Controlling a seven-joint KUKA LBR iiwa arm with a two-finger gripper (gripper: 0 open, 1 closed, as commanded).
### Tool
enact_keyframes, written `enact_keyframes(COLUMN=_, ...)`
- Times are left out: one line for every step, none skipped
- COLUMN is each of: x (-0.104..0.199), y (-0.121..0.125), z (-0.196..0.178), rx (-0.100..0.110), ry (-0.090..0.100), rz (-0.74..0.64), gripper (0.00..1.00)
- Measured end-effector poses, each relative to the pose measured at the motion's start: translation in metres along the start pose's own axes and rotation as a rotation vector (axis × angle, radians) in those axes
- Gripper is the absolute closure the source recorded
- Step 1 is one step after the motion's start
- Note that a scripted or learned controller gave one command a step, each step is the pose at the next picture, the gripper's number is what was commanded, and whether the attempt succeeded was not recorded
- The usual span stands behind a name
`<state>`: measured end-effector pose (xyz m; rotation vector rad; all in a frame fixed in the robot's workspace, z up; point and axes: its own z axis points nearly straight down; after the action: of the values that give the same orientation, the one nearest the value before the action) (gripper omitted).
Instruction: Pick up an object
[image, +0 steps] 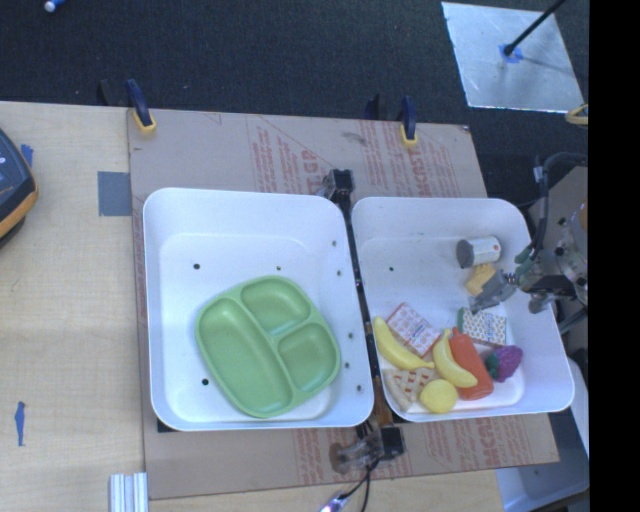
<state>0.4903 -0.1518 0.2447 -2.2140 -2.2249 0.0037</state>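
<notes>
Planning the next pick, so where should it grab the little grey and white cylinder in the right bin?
Grip the cylinder across its round body, coming straight down from above. It lies on its side, apart from the pile of toy food, with bare bin floor on its near and far sides.

Green tray (266, 345) in left bin (165, 215); toys fill right bin (430, 215).

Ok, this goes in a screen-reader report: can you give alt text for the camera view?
Two white bins sit side by side: the left bin holds a green divided plate, the right bin a heap of toy food. The gripper reaches in over the right bin's right side.
</notes>
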Motion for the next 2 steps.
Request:
enact_keyframes(x=-0.012, y=0.108, z=0.134, rx=0.002, ry=-0.001, rz=-0.002, gripper=0.00)
enact_keyframes(x=-0.060, y=0.166, z=0.036, rx=-0.003, ry=-0.001, rz=-0.001, gripper=0.00)
